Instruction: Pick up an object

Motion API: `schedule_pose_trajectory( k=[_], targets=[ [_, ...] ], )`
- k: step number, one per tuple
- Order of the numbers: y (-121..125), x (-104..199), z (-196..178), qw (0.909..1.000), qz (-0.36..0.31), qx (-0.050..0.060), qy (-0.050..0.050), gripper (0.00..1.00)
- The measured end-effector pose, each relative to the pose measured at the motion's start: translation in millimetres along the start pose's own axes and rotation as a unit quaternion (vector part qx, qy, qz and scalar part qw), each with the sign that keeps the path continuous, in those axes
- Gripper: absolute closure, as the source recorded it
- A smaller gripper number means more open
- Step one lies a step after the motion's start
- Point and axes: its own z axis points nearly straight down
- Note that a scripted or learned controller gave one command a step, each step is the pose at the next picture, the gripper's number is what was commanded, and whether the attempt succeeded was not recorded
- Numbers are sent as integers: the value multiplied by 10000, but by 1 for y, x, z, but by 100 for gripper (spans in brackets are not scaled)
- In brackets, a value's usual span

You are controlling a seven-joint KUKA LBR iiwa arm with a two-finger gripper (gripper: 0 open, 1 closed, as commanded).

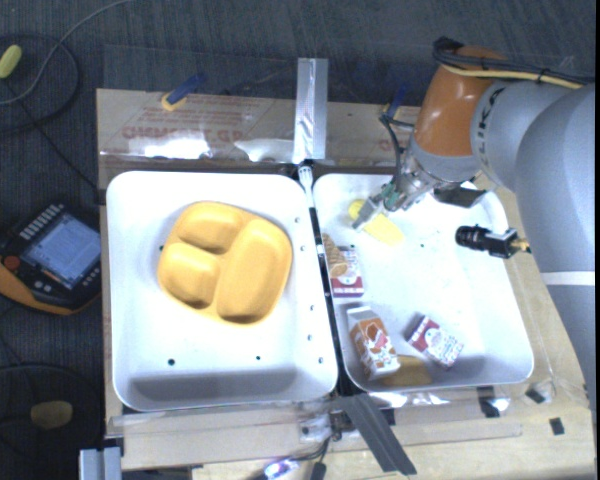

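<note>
Camera view: my gripper (380, 205) is lowered at a slant into the right bin (500, 298), tips touching a flat, pale yellow piece (384, 230) at its far-left corner; whether they are spread, I cannot tell. Small glossy cartons (373, 345) lie nearer. A smooth, lobed yellow tray (224, 261) occupies the left bin (140, 358).

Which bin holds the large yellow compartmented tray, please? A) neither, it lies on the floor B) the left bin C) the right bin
B: the yellow tray lies in the left bin, while the right bin holds small cartons and the claw.
</note>
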Motion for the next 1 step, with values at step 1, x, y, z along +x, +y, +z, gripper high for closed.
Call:
schedule_pose_trajectory(
  k=[1],
  targets=[
    [30, 55, -84, 10000, -19, 13, 27, 100]
  ],
)
